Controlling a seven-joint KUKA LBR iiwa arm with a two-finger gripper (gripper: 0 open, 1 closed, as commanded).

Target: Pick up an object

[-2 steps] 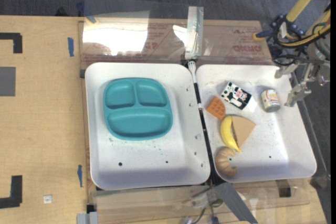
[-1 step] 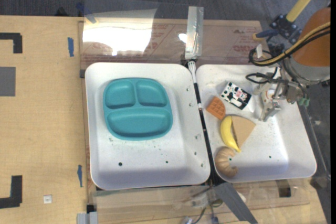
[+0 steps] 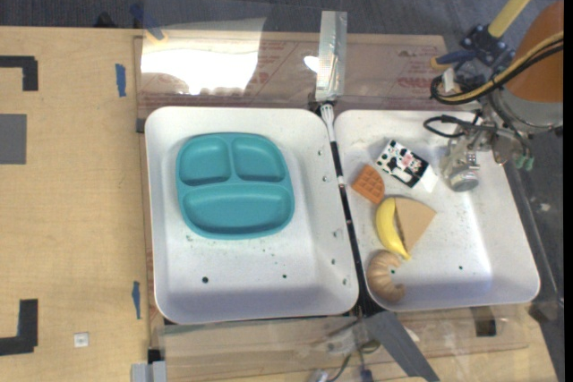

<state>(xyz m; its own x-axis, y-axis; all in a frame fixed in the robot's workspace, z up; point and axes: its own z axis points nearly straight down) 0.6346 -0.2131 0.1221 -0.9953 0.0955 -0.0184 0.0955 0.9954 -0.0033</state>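
Nearest, in the right bin (image 3: 501, 277): a brown bun (image 3: 386, 275), then a banana (image 3: 390, 228) touching a tan wedge (image 3: 416, 219), an orange waffle (image 3: 368, 183), a black-and-white box (image 3: 401, 163). Farther right, the pincer (image 3: 463, 172) above bare bin floor; opening impossible to tell, nothing visibly gripped. Seemingly approach step; next, moving left over one object and descending.

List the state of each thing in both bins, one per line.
Teal plate: flat in left bin, nothing on it.
Banana: lying partly over the tan wedge.
Waffle: flat.
Cow-print card: flat.
Shell: by the near wall.
Tool: above right bin, holding nothing visible.
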